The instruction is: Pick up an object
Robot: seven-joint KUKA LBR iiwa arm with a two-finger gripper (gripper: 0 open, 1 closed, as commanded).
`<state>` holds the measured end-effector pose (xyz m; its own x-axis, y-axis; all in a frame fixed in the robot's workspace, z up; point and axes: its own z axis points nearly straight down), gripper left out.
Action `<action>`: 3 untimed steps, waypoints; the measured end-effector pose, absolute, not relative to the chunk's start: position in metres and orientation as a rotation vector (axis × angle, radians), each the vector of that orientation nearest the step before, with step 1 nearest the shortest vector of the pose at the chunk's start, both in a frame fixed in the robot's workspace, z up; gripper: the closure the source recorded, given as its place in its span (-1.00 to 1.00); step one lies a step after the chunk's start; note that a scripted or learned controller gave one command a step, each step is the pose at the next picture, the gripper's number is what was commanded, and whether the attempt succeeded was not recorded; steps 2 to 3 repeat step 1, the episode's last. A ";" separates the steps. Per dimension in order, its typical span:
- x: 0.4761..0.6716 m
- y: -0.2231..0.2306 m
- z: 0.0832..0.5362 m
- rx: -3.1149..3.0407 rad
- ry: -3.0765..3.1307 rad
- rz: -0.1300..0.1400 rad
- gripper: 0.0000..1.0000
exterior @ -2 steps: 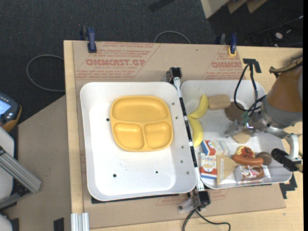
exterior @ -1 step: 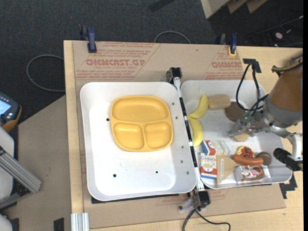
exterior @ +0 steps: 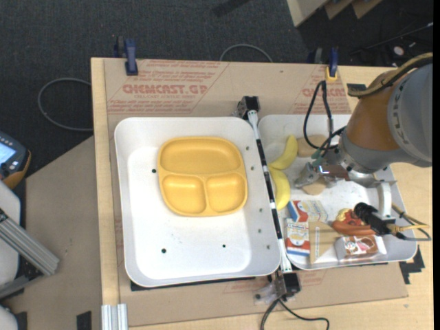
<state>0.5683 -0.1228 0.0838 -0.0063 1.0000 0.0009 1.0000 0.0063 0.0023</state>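
Approach step judged in hand: gripper (exterior: 313, 174) is held just beside the banana (exterior: 280, 170); finger state cannot be told. Descent and closure are needed next.

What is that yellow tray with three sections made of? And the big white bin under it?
The yellow three-section tray looks like smooth moulded plastic: even colour, rounded edges, soft sheen. The shallow white bin also seems plastic, matte, with rounded corners, though painted metal is possible.

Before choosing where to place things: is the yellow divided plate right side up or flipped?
Right side up: the yellow divided plate shows three hollow compartments.
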 end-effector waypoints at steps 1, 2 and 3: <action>0.585 -0.034 0.192 2.204 2.229 0.019 1.00; 0.585 -0.034 0.192 2.204 2.229 0.019 1.00; 0.585 -0.034 0.192 2.204 2.229 0.019 1.00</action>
